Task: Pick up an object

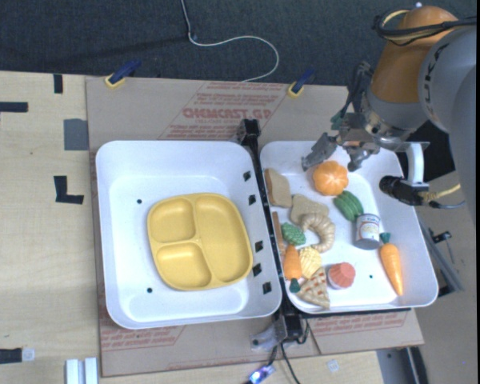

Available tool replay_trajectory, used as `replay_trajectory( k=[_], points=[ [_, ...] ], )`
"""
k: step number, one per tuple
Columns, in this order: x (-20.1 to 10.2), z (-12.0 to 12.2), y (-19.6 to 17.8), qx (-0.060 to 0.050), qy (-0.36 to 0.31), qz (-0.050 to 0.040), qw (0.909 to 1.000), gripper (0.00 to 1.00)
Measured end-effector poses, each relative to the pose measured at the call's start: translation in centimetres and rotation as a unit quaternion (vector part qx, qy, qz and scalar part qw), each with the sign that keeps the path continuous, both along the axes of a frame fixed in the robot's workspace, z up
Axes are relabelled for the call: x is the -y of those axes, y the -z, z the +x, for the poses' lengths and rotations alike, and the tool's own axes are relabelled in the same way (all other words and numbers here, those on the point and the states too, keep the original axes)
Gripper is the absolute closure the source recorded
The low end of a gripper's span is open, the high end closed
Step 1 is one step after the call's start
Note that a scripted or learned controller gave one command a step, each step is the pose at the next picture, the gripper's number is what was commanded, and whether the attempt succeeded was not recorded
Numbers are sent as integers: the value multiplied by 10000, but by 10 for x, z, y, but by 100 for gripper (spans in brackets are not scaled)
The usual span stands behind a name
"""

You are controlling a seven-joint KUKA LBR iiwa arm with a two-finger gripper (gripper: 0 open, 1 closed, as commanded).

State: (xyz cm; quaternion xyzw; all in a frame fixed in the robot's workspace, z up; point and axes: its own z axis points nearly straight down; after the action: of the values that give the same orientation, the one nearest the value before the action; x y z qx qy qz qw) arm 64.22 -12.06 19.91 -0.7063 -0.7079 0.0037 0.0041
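Note:
My gripper [336, 154] hangs over the far part of the right bin [412, 294], its two fingers spread apart, one finger [316, 152] to the left and the other to the right. Nothing sits between them. Just below the fingertips lies an orange fruit [330, 178]. Further down in the same bin are a green pickle [349, 205], a small can [369, 229], a carrot [392, 266], a bread slice [278, 188], a pale shrimp-like piece [316, 224], a green leafy piece [293, 234], a corn cob [309, 258], a red round piece [342, 274] and a pizza slice [314, 293].
The left bin [116, 166] holds a yellow divided plate [198, 240]. A black divider clip [250, 131] sits between the bins at the far edge. A white cable [232, 42] loops on the dark backdrop behind the bench.

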Motion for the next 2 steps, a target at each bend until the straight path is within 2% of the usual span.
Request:
replay_trajectory(
  k=[2],
  points=[
    [5,-3,114,33,10,-12,10000,0]
  ],
)
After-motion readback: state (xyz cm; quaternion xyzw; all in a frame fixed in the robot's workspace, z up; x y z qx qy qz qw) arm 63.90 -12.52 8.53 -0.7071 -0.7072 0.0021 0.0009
